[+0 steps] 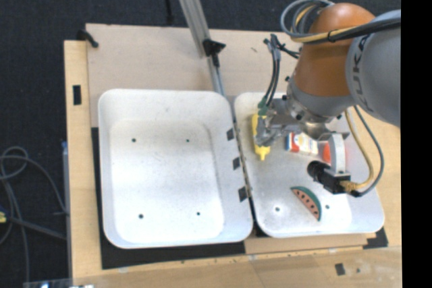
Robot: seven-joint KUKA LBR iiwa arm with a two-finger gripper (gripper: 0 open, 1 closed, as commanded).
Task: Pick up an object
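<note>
Over the right bin: arm, grey with an orange band, reaching in from the counter's right edge.
Gripper: low in the right bin, near the bin's far-left corner; open or closed state cannot be told from this angle.
Yellow object: lies by the right bin's left wall, directly at the gripper; whether it is touched cannot be told.
Red-and-white package: mid-bin, just right of the gripper, partly under the wrist.
Watermelon-slice toy: flat on the bin floor, toward the near edge of the counter, well apart from the gripper.
Right bin: white, shallow, at the counter's near-right corner.
Left bin: white, touching the right bin along its side.
Counter: tan board carrying both bins.
</note>
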